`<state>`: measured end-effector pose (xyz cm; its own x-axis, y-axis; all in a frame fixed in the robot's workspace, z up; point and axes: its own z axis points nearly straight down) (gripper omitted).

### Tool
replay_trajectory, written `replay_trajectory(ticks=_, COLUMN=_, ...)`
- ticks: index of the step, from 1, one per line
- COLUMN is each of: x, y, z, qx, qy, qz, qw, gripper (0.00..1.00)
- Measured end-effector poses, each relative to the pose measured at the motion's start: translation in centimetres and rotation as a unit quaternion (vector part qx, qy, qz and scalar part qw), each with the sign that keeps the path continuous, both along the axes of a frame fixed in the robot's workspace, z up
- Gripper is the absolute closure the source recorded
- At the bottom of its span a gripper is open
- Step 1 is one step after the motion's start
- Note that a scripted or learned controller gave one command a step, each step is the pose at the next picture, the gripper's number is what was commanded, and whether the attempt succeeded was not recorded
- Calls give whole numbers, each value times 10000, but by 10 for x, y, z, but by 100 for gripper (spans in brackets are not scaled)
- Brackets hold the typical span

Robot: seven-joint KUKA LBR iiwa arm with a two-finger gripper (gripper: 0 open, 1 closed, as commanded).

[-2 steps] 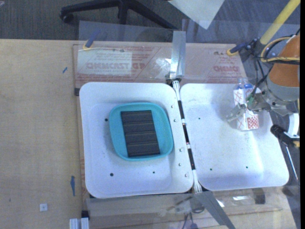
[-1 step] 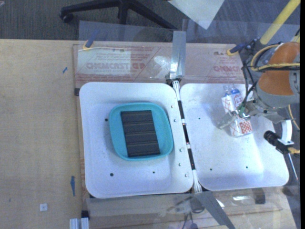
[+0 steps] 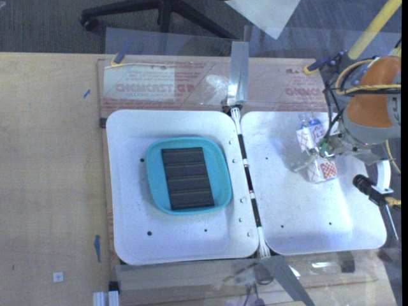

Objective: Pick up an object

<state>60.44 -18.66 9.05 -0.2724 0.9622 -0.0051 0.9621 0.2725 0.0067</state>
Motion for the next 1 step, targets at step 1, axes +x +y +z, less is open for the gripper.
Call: replay_trajectory(ticks=1, x=-44, y=9, z=-2, qx=13, qy=7, qz=20, qw=10000, gripper=0)
